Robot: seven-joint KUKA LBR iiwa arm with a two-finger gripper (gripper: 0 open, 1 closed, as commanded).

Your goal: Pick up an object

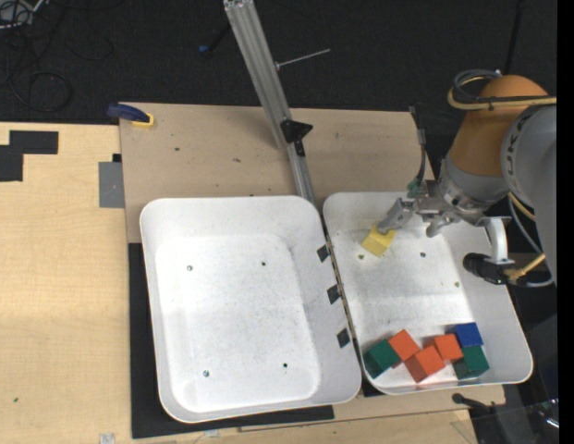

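- Camera view looks down on two white bins side by side; the left bin (176, 239) sits beside the right bin (434, 285), and the right one has all the blocks.
- The gripper (390, 226) reaches in from the right, near the far end of the right bin; one finger (396, 215) points down and left, right at the yellow block (378, 241).
- The yellow block looks tilted and a bit off the floor of the bin; it sits at the finger tips, touching or almost touching; I cannot tell if the fingers are apart, together, or pinched on the block, so I would not call it held yet.
- The other blocks lie in a pile at the near end of the right bin, well apart from the gripper: a green block (382, 356), an orange block (404, 344), another orange block (447, 347), a blue block (467, 334) and a dark green block (471, 365).
- To do this step well, I think the fingers should sit on two flat sides of the yellow block, not on a corner; a corner pinch could let it spin and drop.
- A slow, straight lift seems best; a quick pull could shake the block loose.
- The yellow block is alone, so nothing else should get bumped.
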